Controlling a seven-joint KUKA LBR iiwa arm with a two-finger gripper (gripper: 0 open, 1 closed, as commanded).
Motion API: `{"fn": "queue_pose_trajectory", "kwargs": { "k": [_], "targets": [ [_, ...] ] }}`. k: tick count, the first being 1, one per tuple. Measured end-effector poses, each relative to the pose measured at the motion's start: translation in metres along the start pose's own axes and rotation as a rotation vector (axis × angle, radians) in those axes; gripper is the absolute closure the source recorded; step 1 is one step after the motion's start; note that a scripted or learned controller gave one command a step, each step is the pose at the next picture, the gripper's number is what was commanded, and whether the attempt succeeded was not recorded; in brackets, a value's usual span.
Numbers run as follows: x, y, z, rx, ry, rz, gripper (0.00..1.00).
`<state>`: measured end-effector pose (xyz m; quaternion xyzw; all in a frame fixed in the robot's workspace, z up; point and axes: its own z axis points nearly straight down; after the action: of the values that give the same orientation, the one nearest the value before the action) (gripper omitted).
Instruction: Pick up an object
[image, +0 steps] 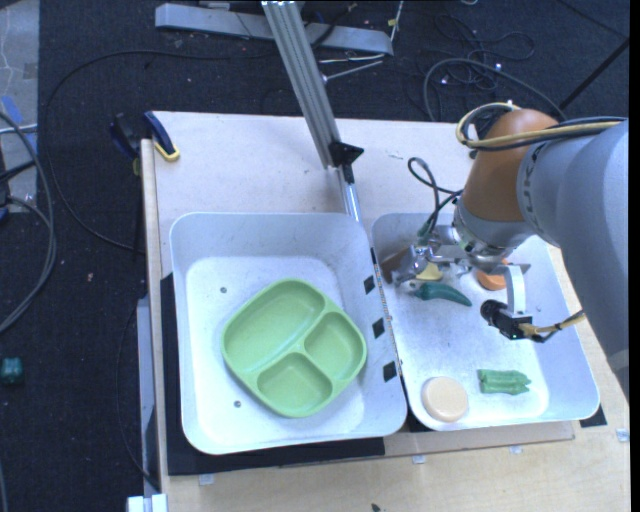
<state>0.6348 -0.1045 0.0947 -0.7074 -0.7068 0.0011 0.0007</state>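
My gripper is low in the right bin, near its back-left corner, under the orange wrist band. A dark green curved object lies just below it, close to the gripper or touching it. A small brown object sits to its left by the bin wall. An orange piece peeks out from under the wrist on the right. Toward the front of the bin lie a light green object and a cream round object, both apart from the gripper.
The left bin holds a light green divided plate. A slanted metal pole crosses above the back of the bench. A black cable fitting hangs off the arm over the right bin.
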Motion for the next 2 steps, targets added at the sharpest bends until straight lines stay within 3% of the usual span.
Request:
{"fn": "queue_pose_trajectory", "kwargs": {
  "k": [1,2],
  "targets": [
    [0.000,0.001,-0.013,-0.004,0.000,0.000,1.00],
    [0.009,0.007,-0.069,-0.009,0.000,-0.004,1.00]
  ]
}}
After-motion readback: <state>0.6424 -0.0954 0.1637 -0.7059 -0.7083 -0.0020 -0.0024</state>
